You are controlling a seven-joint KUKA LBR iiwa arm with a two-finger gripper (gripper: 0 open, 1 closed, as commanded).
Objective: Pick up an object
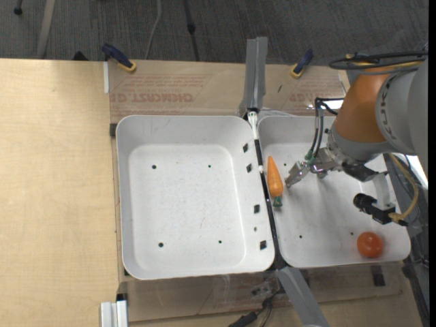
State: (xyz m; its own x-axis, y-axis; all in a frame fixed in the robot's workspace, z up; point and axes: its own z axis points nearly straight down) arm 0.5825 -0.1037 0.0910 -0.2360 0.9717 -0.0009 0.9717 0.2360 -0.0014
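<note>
The right bin (320, 251) holds a carrot (274, 176) against its left wall and a tomato (370, 244) near its front right corner. The claw (294, 176) hangs just right of the carrot; whether it is spread I cannot tell. The left bin (129, 196) sits beside it on the tabletop (54, 182).

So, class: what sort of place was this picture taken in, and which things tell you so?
Probably a robotics lab or test cell. A grey robot arm reaches over two white bins set on a wooden bench, held with clamps, with cables on a carpeted floor.
</note>
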